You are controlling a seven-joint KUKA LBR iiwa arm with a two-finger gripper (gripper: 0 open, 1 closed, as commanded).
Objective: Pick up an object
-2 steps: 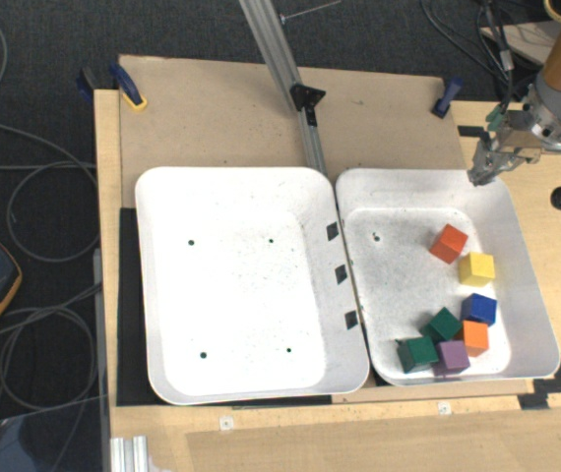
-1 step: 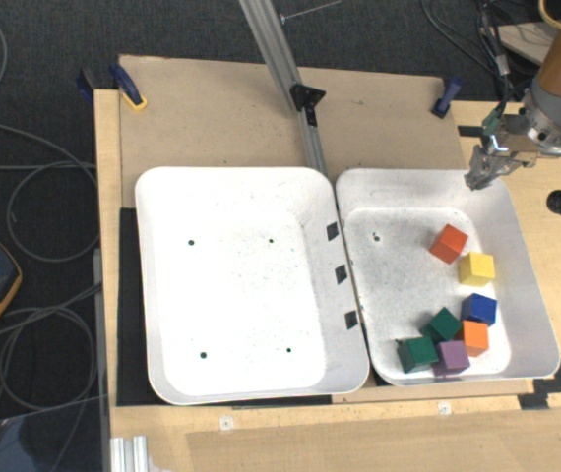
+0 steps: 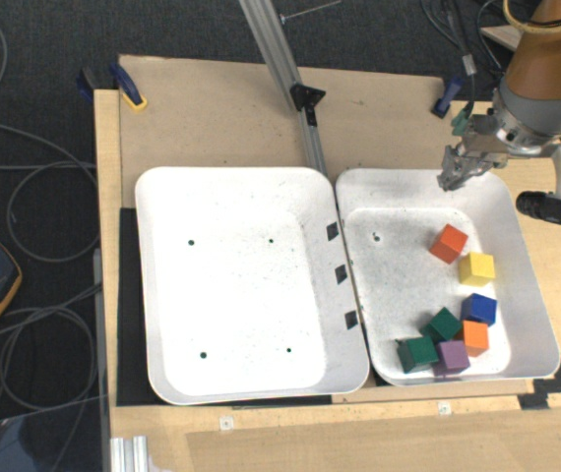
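Note:
Several small blocks lie in the right bin (image 3: 389, 264): a red block (image 3: 449, 244), a yellow block (image 3: 476, 267), a blue block (image 3: 479, 309), an orange block (image 3: 474, 334), a purple block (image 3: 452, 358) and two green blocks (image 3: 417, 353) (image 3: 445, 324). My gripper (image 3: 455, 177) hangs over the bin's far rim, up and slightly right of the red block. Its fingers point down close together with nothing between them.
The left bin (image 3: 231, 283) sits beside the right one on the wooden bench. A metal pole (image 3: 280, 57) slants up from between the bins' far edges. Blue clamps (image 3: 128, 85) (image 3: 448, 96) grip the bench's back edge. Cables lie on the floor at left.

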